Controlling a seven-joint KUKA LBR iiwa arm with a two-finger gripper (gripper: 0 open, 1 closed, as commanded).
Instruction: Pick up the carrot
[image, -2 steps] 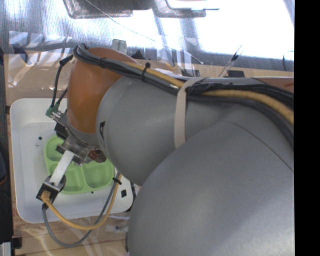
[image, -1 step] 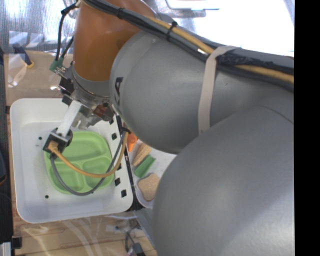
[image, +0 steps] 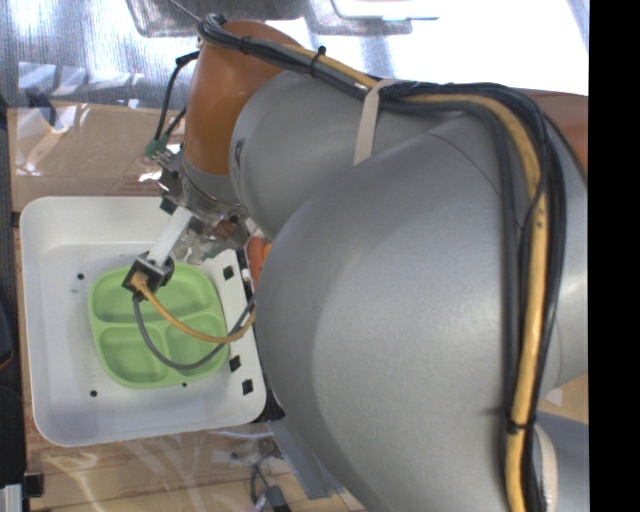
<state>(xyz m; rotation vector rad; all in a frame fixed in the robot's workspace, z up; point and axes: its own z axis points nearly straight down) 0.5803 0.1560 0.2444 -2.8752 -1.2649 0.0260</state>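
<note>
A small orange sliver, which looks like the carrot (image: 257, 258), peeks out just past the left bin's right wall; the grey arm hides most of it. My gripper (image: 214, 236) hangs below the orange wrist band, over the top right corner of the left bin (image: 45, 300). It is close to the left of the orange sliver. The arm's bulk hides whether the two touch.
A green divided plate (image: 125, 345) lies in the middle of the left white bin. The big grey arm covers the whole right half of the view, including the right bin. Crinkled clear plastic lies behind the bins at top left.
</note>
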